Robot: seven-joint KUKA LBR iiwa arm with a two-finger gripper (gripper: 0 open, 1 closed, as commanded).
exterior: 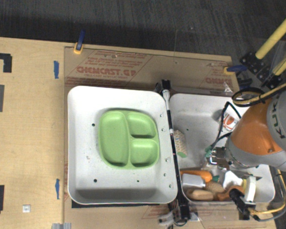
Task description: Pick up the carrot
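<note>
**A:** Where does the carrot (pixel 198 175) lie?

**B:** In the right bin (pixel 194 110), near its front left corner, lying roughly level across the view. A tan bread-like piece (pixel 207 190) sits just in front of it, touching or nearly so. A pale speckled item (pixel 179 142) rests along the divider (pixel 168 119) farther back.

**A:** And the gripper (pixel 217 162)?

**B:** It hangs just beyond the carrot's right end, under the orange band (pixel 253 133) of the arm. How wide it stands cannot be told, and nothing is seen held in it.

**A:** How should the carrot handle?

**B:** Judged as a toy: light, stiff, smooth and likely slippery, not fragile. It tapers, so a grip across the thick middle, square to its long axis, looks safest; a grip near the thin tip may squirt it out.

**A:** Room to move?

**B:** Tight. The bin's left wall and front rim hem the carrot in on 2 sides, and the tan piece crowds the front. Open floor lies behind it, toward the bin's centre. The left bin (pixel 81 132) holds a green 3-part plate (pixel 129 137), well apart.
</note>
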